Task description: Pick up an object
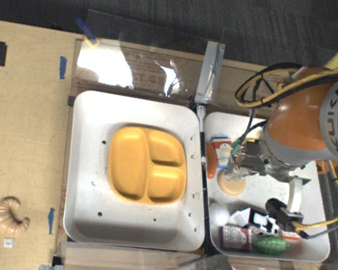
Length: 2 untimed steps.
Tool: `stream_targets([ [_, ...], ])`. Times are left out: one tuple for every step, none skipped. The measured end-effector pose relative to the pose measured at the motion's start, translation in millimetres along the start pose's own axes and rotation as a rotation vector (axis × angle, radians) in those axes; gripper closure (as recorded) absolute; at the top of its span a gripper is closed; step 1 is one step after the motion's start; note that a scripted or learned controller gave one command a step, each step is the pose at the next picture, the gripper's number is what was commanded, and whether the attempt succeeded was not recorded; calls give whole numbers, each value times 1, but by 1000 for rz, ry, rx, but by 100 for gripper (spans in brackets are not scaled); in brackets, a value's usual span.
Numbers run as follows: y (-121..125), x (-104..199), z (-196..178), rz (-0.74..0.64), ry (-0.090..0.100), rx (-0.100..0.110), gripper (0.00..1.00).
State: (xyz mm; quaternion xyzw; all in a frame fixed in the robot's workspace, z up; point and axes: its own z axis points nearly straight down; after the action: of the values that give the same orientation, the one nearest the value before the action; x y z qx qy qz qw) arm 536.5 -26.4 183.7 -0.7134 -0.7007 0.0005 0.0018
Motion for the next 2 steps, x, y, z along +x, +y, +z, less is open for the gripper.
stream_targets([
  [58, -43, -144, 85, -2, -16, 100],
  [10, -36, -26, -85, -2, 4, 100],
])
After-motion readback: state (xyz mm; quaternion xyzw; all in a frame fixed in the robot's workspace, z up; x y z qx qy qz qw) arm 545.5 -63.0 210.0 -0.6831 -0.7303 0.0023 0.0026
